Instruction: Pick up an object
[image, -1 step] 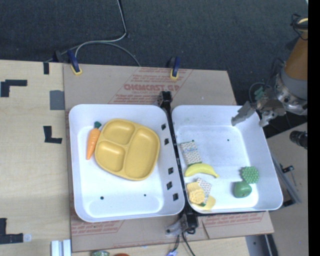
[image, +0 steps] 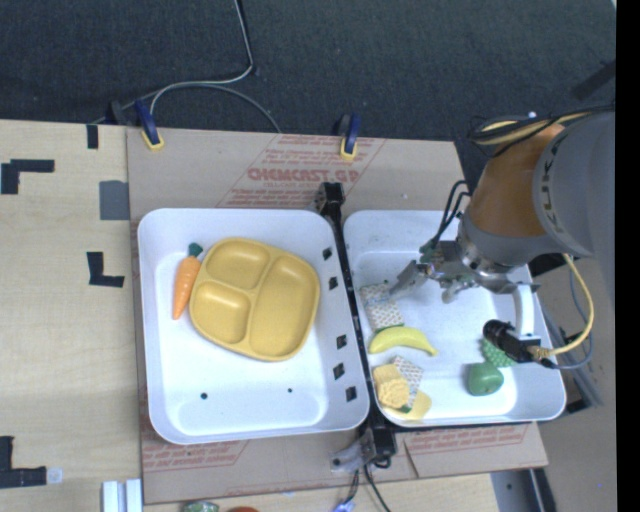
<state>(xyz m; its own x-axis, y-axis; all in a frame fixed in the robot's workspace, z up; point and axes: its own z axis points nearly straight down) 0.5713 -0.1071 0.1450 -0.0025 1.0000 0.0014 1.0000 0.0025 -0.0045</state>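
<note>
Overhead, the grey arm with its orange band reaches in from the right and hangs its claw (image: 432, 277) above the upper part of the right bin (image: 548, 405); whether anything sits between the tips I cannot tell, nor how they stand. Just below and left of the claw lies a small patterned cloth patch (image: 379, 304), pale with a fine check. Below that rests a banana (image: 402, 341) — bright yellow, curved, lying flat on the white floor. Further down from the claw, near the bin's front wall, sits a yellow waffle-like piece (image: 397, 385) with a crosshatched top. Down and to the right of the claw is a green toy vegetable (image: 485, 377), rounded and dull green, close to a black cable end. Well to the left of the claw, in the left bin (image: 160, 400), a yellow divided plate (image: 255, 298) lies with an orange carrot (image: 184, 284) beside its far edge — green tuft up. Both bins stand on the cardboard-covered tabletop (image: 70, 330).
</note>
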